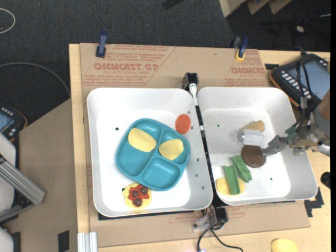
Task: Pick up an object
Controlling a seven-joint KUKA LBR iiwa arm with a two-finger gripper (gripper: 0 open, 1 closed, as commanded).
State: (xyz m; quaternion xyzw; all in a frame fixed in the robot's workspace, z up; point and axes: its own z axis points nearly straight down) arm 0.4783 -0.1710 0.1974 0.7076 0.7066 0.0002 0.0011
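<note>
we see the gripper beside the brown disc in the right bin; finger state unclear. it looks light, rigid; we'd pinch its rim.

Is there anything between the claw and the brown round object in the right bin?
Nothing visible stands between them. The claw reaches in from the right and its tip is already right beside the brown round object, at that object's upper right edge. The green pieces lie below the object, and the grey block lies above it.
</note>
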